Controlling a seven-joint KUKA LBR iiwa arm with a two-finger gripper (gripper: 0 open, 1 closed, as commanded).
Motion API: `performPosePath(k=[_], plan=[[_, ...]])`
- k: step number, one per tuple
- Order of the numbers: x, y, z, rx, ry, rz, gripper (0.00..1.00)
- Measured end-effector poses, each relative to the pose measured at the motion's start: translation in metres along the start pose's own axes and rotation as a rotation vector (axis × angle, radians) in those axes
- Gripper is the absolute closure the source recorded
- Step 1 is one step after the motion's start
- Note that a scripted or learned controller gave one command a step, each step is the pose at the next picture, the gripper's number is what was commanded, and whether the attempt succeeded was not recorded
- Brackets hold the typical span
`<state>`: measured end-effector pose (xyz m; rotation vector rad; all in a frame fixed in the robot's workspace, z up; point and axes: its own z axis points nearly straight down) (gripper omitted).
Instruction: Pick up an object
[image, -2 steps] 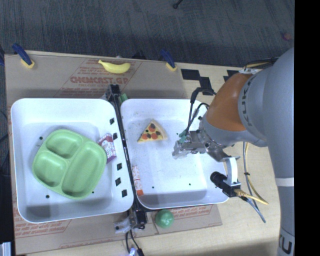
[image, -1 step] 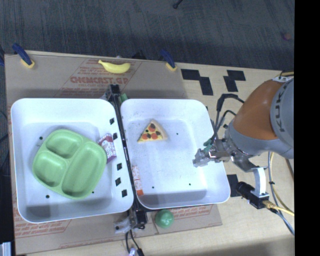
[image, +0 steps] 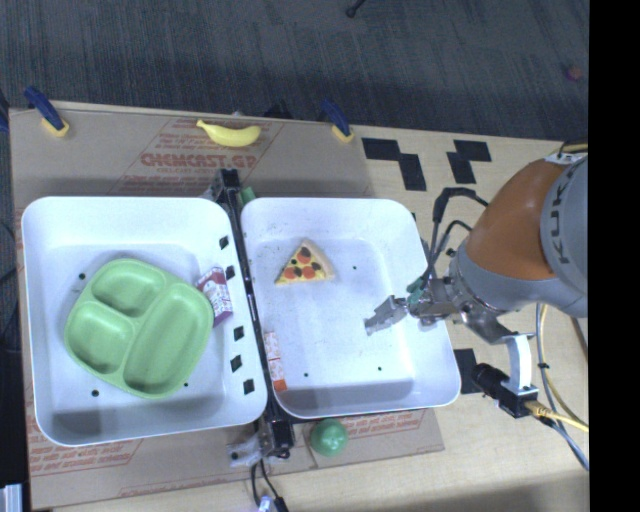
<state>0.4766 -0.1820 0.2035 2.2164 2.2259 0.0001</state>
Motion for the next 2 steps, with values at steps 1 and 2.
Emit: performPosePath(k=[1,2], plan=[[0.066,0.027,0.074,0.004,0.002,-0.002,0.0],[0.086,0.09,0.069,0.002,0.002,-0.001,0.0]])
